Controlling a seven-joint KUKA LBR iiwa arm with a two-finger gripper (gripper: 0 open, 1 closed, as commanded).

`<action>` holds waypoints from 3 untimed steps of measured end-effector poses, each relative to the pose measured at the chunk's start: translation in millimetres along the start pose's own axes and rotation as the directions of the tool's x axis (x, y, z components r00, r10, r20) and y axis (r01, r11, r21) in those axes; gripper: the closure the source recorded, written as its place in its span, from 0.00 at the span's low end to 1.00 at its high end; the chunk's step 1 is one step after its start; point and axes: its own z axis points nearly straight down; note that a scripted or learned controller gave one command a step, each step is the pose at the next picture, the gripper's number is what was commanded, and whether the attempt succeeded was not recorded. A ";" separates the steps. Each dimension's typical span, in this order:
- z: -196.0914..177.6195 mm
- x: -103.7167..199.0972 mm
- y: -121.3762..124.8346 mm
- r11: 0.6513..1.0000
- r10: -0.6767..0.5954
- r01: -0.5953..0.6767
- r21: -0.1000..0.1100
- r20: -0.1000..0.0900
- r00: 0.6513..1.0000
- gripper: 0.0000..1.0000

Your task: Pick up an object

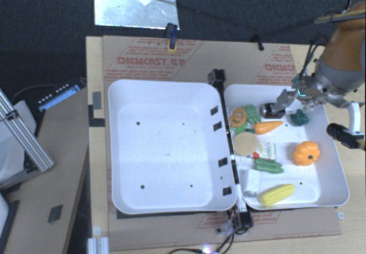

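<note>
- Task objects all sit in the right bin [337, 187]; no single target is marked.
- Carrot [267, 127]: orange, lying flat, upper middle of right bin, tip toward the bin's right side.
- Orange pumpkin [306, 153]: right part of the bin, well apart from the carrot, near the right rim.
- Corn cob [277, 193]: yellow, lying near the bin's front edge.
- Green pod-like vegetable [267, 165]: lying flat between the carrot and the corn, just below a small pale packet [266, 150].
- Round tan disc [246, 144]: left part of the bin, just beside the packet.
- Orange-and-green round item [240, 116]: upper left corner of the bin; exact identity too small to tell.
- Small dark teal piece [298, 116]: near the bin's back edge, right of the carrot.
- End effector [273, 110]: low over the back of the right bin, just above the carrot's thick end; cannot tell if the tips are apart or together, or if they touch anything.
- Arm [343, 58]: grey with an orange band, comes in from the right over the bin's back right corner.
- Left bin [166, 144]: white, side by side with the right bin, black clips along the shared edge.
- Surface [148, 61]: cardboard sheet under both bins, red print on it.
</note>
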 end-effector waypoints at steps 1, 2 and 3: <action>107.4 31.1 27.2 1.000 0.003 -0.003 -0.003 0.004 1.000 0.00; 124.4 55.6 42.9 1.000 0.004 -0.005 0.023 0.001 1.000 0.00; 114.2 55.6 43.5 1.000 0.004 -0.004 0.017 0.000 1.000 1.00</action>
